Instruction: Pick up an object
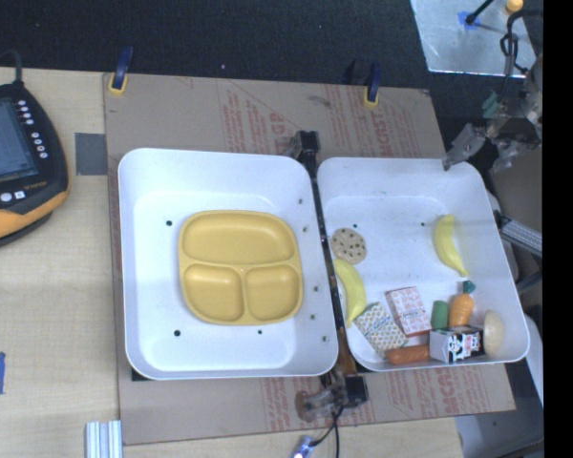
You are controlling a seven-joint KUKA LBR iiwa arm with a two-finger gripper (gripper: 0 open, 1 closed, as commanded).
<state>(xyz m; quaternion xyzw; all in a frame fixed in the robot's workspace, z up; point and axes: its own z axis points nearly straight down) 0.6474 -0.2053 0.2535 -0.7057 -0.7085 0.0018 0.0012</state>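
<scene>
Robot gripper [477, 146] poised beyond the right bin's [401, 184] far right corner.
Its fingers appear spread, grasping nothing, though the view is blurry; a banana [448, 244] lies nearby inside that bin.

Right bin [401, 175], contents before me: banana [447, 244] lying flat at right; second banana [351, 290] against left wall; cookie [349, 245] above it; two small cartons [407, 310]; carrot [461, 309]; sausage [407, 356]; milk box [456, 343]; egg [494, 333].
</scene>
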